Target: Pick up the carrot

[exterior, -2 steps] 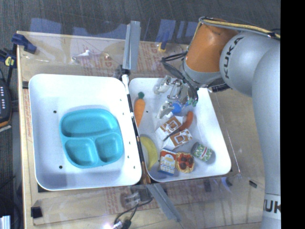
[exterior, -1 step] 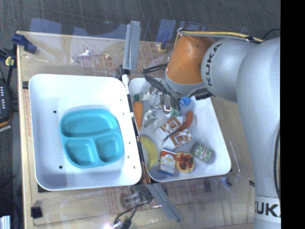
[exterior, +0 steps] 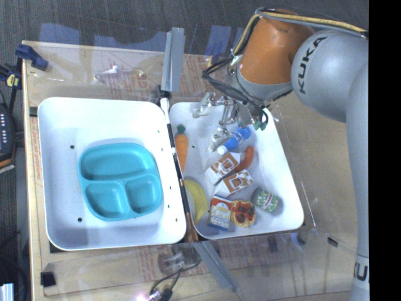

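Carrot (exterior: 182,150): lies lengthwise along the left wall of the right bin (exterior: 289,187), green top toward the far end, orange tip toward the banana (exterior: 197,199).
End effector (exterior: 241,116): hangs over the far part of the right bin, below the orange band of the arm (exterior: 326,61); whether it is open or closed cannot be told.
Carrot against end effector: carrot sits to the left of it and nearer the camera, apart from it, nothing touching it.
Near the end effector: a blue-capped bottle (exterior: 229,142) just beneath; a sausage (exterior: 248,158) beside it.
Other items in right bin: two small cartons (exterior: 229,172), a green can (exterior: 267,200), a snack packet (exterior: 220,213).
Left bin (exterior: 56,168): holds a blue divided tray (exterior: 121,180).
Tabletop (exterior: 88,71): carries both bins.
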